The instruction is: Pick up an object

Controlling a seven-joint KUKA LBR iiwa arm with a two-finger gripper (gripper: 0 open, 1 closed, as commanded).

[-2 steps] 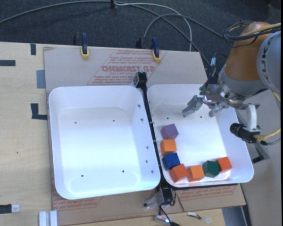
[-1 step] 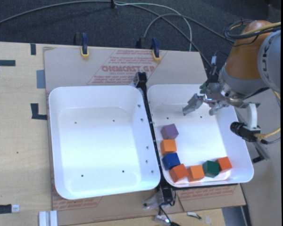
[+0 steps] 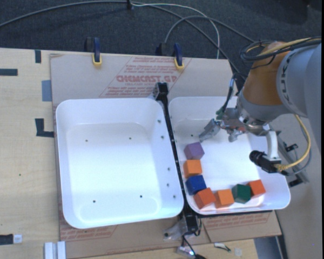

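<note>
Several small blocks lie in the right bin (image 3: 227, 104). A purple block (image 3: 194, 150) sits by the left wall, with an orange block (image 3: 193, 168) and a blue block (image 3: 195, 184) below it. Along the front wall are two orange blocks (image 3: 204, 197) (image 3: 224, 198), a green block (image 3: 241, 192) and another orange block (image 3: 257, 188). My gripper (image 3: 222, 131) hangs over the upper middle of this bin, up and to the right of the purple block. Its two fingers are spread apart with nothing between them.
The left bin (image 3: 62, 144) stands beside the right one, split by a black divider (image 3: 170, 144). Both rest on a cardboard sheet (image 3: 140, 74) held by two clamps at the back. Cables trail from the arm at the right.
</note>
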